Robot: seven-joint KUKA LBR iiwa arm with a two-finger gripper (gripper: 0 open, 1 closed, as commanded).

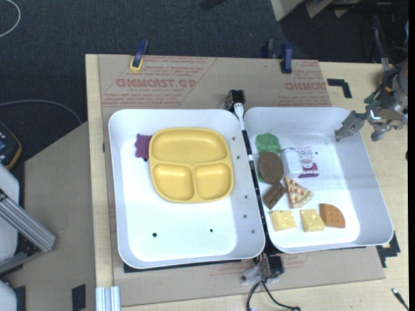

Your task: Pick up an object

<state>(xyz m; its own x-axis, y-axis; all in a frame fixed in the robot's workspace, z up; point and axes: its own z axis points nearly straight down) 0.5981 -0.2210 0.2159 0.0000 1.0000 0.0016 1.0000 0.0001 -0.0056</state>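
From my screen, the picking has not begun, I think: nothing is lifted and every object lies in a bin.

In the left bin [130, 238] I count one yellow plate [191, 163] with three sections, near the far edge, and one purple piece [142, 146] touching its left side.

In the right bin [363, 193] the small things are grouped along the left wall: one green piece [266, 142], one brown oval [271, 166], one white packet [304, 161], one dark bar [274, 194], one pizza slice [297, 191], two yellow cubes [283, 220], and one waffle [331, 215].

The hand [363, 123] hangs above the far right corner of the right bin, well apart from the group. It grips nothing; if it is open or closed I cannot tell. What is left is the descent, the closing and the lifting.
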